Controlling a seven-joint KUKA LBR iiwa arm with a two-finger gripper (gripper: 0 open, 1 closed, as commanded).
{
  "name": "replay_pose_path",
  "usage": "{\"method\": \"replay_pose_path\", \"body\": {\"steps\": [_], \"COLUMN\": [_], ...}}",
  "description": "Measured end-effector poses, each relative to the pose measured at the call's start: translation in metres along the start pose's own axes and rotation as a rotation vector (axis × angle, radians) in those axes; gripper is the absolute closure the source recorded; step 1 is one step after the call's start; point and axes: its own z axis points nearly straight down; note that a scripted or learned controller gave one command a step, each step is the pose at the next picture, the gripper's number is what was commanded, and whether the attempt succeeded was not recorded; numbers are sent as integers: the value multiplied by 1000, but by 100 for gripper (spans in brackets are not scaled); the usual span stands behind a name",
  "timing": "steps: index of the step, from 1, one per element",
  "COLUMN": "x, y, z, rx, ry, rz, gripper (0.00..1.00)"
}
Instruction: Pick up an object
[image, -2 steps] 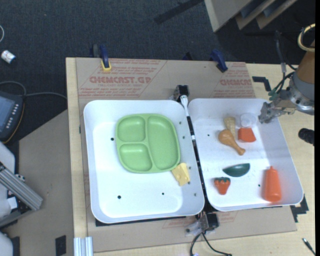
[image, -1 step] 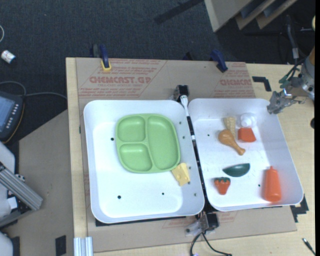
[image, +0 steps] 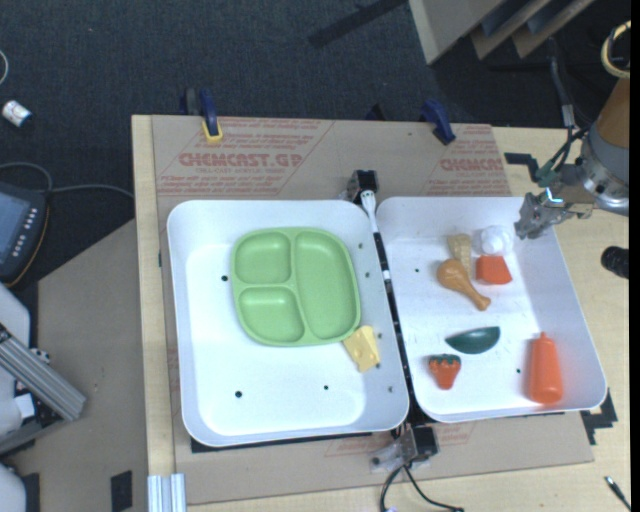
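Note:
The right bin (image: 570, 300) holds a tan drumstick (image: 462, 281), a small beige piece (image: 459, 247), a white round item (image: 492, 239), an orange-red block (image: 493, 269), a dark green curved piece (image: 473, 341), a red strawberry (image: 446, 370) and an orange bottle (image: 544, 369). In the left bin (image: 200, 380) lie a green divided plate (image: 296, 286) and a yellow piece (image: 363, 348) at the plate's lower right corner. My gripper (image: 537, 217) hangs over the right bin's upper right rim, just right of the white round item, with nothing seen between its fingers.
Both bins rest on a brown board (image: 300, 155) held by blue clamps (image: 209, 113) at the back. A black bracket (image: 365, 185) sits between the bins at the top. Cables and a grey device lie on the dark floor to the left.

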Motion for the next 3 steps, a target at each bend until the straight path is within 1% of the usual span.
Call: {"method": "replay_pose_path", "body": {"steps": [1,3], "x": [40,136], "y": [-23,-64], "z": [-7,-11], "rx": [1,2], "ry": [0,1], "rz": [1,-2], "gripper": [100,100]}}
